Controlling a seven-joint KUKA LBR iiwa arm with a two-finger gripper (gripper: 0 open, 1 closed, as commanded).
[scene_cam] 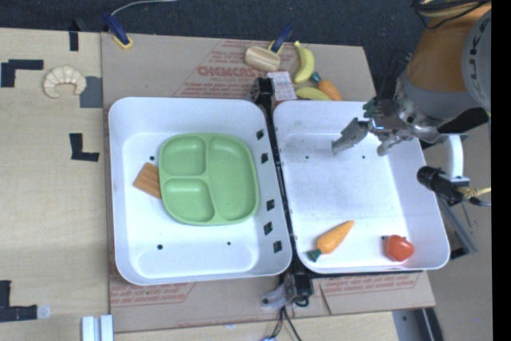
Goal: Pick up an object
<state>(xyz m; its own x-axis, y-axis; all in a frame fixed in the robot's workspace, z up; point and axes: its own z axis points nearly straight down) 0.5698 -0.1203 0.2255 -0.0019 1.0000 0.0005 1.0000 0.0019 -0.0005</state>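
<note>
Dark carpet lies behind a bench covered in brown cardboard (200,68), which bears 2 shallow white bins side by side. In the left bin (128,172) sits a pale green plastic plate with 3 compartments (209,178), and a thin tan wafer-like piece (147,180) pokes out from under its left edge. The right bin (363,188) holds a small orange toy carrot with a green stem (334,237) near the front wall, and a red toy tomato-like piece (398,248) in the front right corner, touching or nearly touching the wall. The grey two-finger gripper (369,138) hovers over the back part of the right bin, well apart from both; its jaws look spread and hold nothing, though the slanted view makes that hard to be sure of.

The carrot seems the easier target: likely light, rigid plastic, smooth and inclined to roll, so closing across its thick middle, fingers square to its long axis, should hold best. It has open floor on every side but the front. The red piece is hemmed in by 2 walls, leaving little finger room. Outside the bins, at the back, lie a yellow toy banana (304,65) and a tan bread-like piece (261,57); a pale croissant (65,81) rests far left.
</note>
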